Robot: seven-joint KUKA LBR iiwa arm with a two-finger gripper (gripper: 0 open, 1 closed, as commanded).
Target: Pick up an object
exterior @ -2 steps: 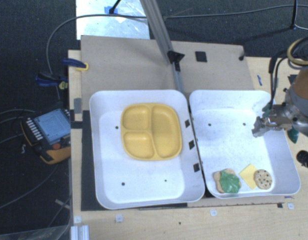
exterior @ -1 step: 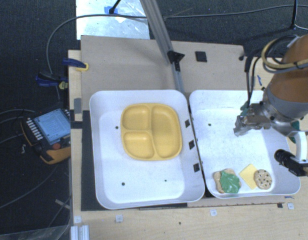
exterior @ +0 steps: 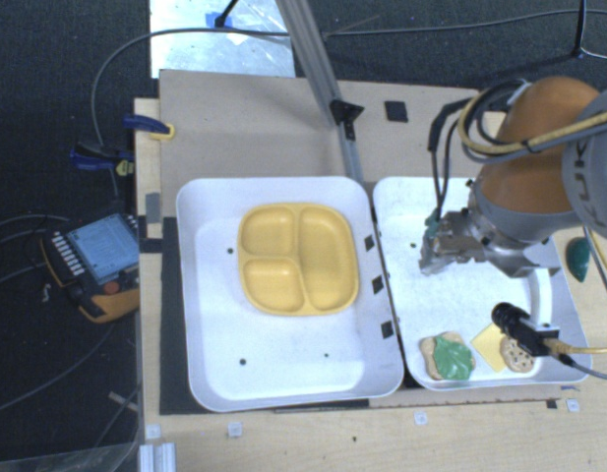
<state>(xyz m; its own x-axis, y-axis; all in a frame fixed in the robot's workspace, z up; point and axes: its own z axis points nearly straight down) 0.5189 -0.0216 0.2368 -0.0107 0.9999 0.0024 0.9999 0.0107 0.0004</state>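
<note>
My gripper [exterior: 438, 251] hangs over the middle of the right bin [exterior: 406, 209], above bare white floor, with the arm reaching in from the right. At that bin's front edge lie a green and tan piece [exterior: 449, 356], a yellow wedge [exterior: 489, 345] and a brown spotted cookie-like piece [exterior: 519, 358] side by side. They sit well in front of the gripper and apart from it. A teal object [exterior: 577, 258] peeks out at the bin's right side, partly hidden behind the arm.
The left bin [exterior: 200, 214] holds a yellow divided plate [exterior: 298, 259] in its far half. A slanted metal pole [exterior: 318, 52] runs down to the back edge between the bins. Clamps and a handheld device lie off the bench at left.
</note>
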